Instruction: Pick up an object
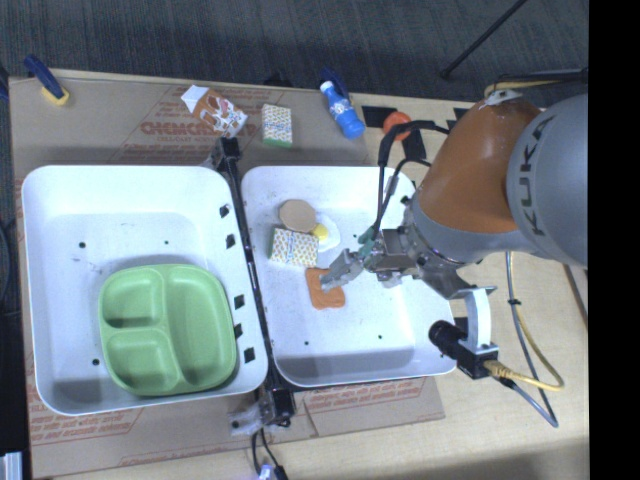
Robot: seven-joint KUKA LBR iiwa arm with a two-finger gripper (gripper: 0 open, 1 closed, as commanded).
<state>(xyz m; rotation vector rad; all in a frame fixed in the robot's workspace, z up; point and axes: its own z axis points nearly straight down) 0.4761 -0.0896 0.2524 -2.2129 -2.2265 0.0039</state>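
Note:
In the right bin (300, 363) lie a round tan disc (296, 214), a checkered yellow-and-white packet (293, 247), a small yellow piece (322, 234) and a flat orange piece (324, 292). My gripper (342, 271) reaches in from the right and hovers just above the orange piece's upper edge, right of the checkered packet. Its fingers point left and down with nothing visibly between them.
The left bin (60, 208) holds a green sectioned plate (165, 326). Behind the bins lie a blue bottle (343, 109), a small checkered packet (276, 125), a wrapped snack (212, 111) and a blue-and-yellow clip (46, 79). A black divider (243, 258) separates the bins.

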